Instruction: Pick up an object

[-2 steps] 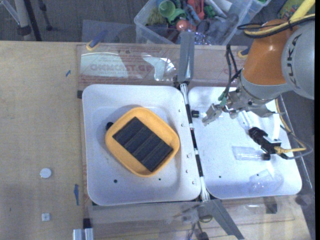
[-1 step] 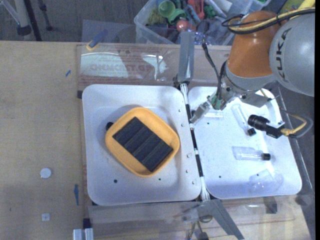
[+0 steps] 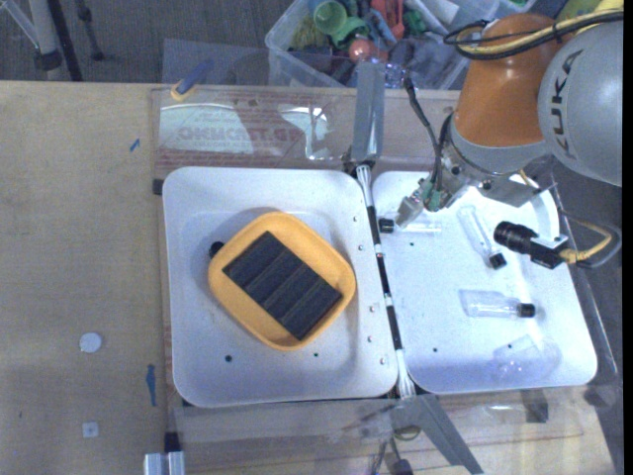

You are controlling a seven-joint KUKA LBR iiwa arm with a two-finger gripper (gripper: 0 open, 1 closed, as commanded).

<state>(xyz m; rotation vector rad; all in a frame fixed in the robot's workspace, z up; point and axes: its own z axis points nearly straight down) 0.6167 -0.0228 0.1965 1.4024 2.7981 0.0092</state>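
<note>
I am seeing the two-finger gripper (image 3: 413, 206) hanging over the right shallow white bin (image 3: 554, 364), near clear plastic vials (image 3: 492, 306); its finger state I cannot tell.

A robotics laboratory is indicated by the grey industrial arm with an orange band (image 3: 514, 87), two shallow white plastic bins (image 3: 188, 364) fixed on a plain wooden bench (image 3: 79, 216), and a clear plastic tub of mixed colourful toys (image 3: 386, 18) kept behind.

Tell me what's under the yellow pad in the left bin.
A small black object pokes out from beneath the yellow pad at its upper-left edge. How far it extends underneath, and anything else on the left bin floor there, is covered.
</note>
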